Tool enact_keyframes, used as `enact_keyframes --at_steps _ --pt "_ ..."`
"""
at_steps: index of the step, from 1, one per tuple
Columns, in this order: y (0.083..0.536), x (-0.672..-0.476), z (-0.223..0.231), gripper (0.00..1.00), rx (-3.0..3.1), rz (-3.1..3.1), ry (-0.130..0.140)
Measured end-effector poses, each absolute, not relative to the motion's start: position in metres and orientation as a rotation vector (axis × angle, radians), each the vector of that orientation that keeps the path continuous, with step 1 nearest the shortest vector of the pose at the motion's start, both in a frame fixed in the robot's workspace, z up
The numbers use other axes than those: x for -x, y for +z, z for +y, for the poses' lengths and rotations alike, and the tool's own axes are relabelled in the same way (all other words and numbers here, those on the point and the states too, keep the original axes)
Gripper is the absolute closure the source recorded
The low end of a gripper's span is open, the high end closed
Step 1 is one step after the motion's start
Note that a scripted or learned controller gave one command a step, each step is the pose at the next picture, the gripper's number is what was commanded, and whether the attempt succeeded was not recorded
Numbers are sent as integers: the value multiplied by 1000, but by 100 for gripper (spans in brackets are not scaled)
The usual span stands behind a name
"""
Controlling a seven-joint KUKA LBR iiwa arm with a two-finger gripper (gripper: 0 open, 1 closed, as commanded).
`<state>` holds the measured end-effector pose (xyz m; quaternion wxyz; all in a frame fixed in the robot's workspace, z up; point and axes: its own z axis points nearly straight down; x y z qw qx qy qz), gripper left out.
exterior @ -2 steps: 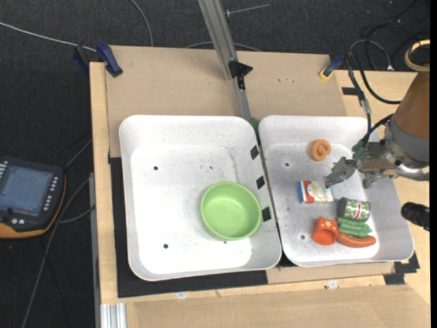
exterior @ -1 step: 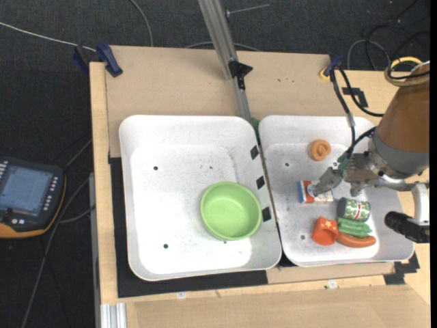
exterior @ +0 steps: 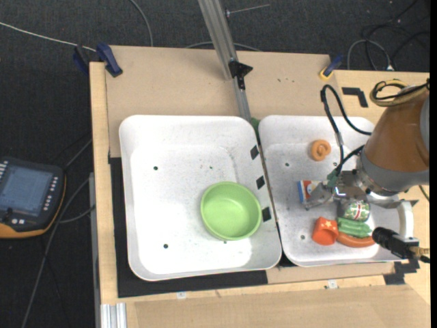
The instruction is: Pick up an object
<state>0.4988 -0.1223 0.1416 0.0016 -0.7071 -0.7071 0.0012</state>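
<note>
Grey metal gripper sits low in the right bin, just beside a small blue-and-white-and-red packet, and I can't tell if it's open or closed from here, too blurred and small. Using the right bin as my landmark: the packet lies near its middle, touching or nearly touching the gripper tip, can't say which. An orange round piece sits toward the bin's far side, apart from the rest. At the near edge there's an orange cup-like toy, a green-and-white can-like item and a red-orange long piece bunched together, partly under the arm. I'd judge the packet as the likely target: light, flat, probably glossy and a bit slippery, may flex, so I'd pinch across its short sides, not the face. The orange round piece looks firm, matte, easy to grab across its width. Left of the right bin, the other bin holds a smooth green plastic bowl, stiff, grabbable by the rim. Both bins are speckled white, shallow, rounded corners.
</note>
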Motion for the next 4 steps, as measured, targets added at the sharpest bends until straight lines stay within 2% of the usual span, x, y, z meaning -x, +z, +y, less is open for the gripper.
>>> enact_keyframes --at_steps 1,2,4 --pt "93 -498 -122 0 2219 -2219 4" --pt "106 -499 -122 100 2221 -2222 -1" --pt "195 -498 -120 100 2223 -2225 -5"
